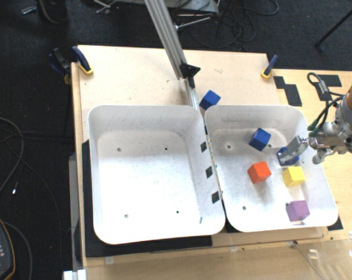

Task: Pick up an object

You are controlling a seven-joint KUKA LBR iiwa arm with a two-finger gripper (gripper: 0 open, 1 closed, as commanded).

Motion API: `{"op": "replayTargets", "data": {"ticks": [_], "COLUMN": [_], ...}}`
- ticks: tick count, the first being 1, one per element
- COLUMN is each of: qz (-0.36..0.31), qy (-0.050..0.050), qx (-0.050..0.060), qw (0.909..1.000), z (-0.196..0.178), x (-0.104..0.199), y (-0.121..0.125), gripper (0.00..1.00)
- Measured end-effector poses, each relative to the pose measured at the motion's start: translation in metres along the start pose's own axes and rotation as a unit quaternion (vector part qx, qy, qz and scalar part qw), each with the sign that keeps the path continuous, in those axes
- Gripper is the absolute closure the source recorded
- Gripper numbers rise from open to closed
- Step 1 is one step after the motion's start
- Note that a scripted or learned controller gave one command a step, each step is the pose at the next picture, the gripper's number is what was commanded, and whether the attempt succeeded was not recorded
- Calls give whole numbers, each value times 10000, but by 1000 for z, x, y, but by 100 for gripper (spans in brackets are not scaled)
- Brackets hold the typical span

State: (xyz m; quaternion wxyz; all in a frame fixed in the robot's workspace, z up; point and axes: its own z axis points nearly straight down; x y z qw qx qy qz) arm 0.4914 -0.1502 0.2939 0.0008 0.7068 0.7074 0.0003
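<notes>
The right bin (234,118) holds a blue cube (260,139) near its back, an orange cube (259,172) in the middle, a yellow cube (293,175) to the right and a purple cube (297,210) at the front right. My gripper (291,151) reaches in over the bin's right rim and hangs low just above the yellow cube, right of the blue and orange ones. A small bluish shape sits at its tip; I cannot tell what it is.
Another blue cube (209,100) lies on the bench behind the bins, beside a slanted metal rail (167,34). The left bin (105,127) stands beside the right one. Clamps (82,60) grip the board's back corners.
</notes>
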Motion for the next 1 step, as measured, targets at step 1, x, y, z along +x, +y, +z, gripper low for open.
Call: {"op": "replayTargets", "data": {"ticks": [1], "qz": [-34], "qy": [9], "qx": [8], "qw": [10000], "z": [0], "x": [51], "y": [1], "gripper": [0]}}
